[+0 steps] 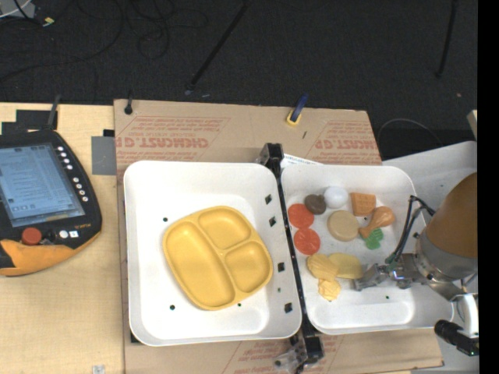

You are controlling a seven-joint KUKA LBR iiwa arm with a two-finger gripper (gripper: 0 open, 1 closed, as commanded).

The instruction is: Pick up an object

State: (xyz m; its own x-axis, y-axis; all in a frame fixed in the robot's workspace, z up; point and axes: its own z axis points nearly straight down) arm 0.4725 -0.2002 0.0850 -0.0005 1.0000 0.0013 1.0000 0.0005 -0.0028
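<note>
Cardboard-lined bench carries two white bins; the right bin holds small toy foods, the left a yellow tray. Gripper sits low near the right bin's centre, touching the yellow piece; its state cannot be told. That piece looks light, rigid and smooth, best pinched across its narrow middle.

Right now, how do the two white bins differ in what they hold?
The left bin holds one large thing, a yellow divided tray; the right bin holds many small toy foods, such as two red discs and a white ball. The gripper reaches low into the right bin, beside a yellow piece, not into the left bin. Both bins are shallow, white and side by side.
</note>
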